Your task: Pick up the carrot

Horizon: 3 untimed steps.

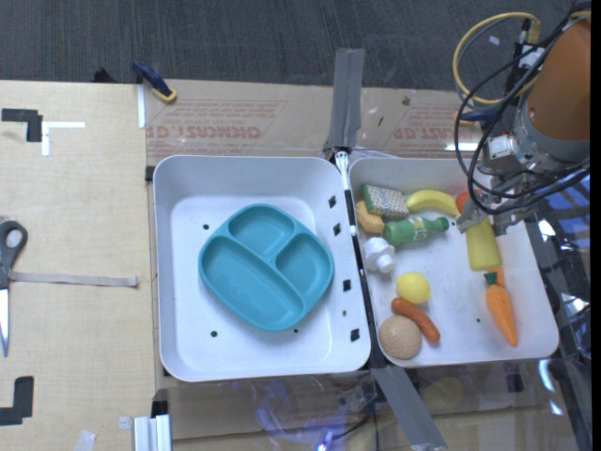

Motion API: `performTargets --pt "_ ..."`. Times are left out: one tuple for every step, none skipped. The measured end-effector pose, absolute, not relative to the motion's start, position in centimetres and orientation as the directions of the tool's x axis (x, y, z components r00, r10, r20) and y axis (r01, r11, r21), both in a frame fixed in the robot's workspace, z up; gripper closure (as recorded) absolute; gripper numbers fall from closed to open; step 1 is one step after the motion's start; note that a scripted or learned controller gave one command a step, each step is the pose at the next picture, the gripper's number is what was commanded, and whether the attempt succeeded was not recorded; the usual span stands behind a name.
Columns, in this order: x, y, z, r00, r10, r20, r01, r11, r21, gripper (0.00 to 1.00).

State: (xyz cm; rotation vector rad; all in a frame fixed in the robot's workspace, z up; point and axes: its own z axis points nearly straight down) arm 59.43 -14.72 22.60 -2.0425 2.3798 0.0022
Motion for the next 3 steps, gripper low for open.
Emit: performTargets --pt "59.4 -14.7 22.6 -0.151 -0.989 -0.005 -0.989 0.151 -0.003 0.0" --pt "59.6 -19.8 16.4 -0.296 -0.955 -0.004 -0.955 0.296 -0.002 0.0" --pt "60.9 -21.5 10.2 -0.499 -0.867 -0.003 -0.867 0.499 -0.016 0.0"
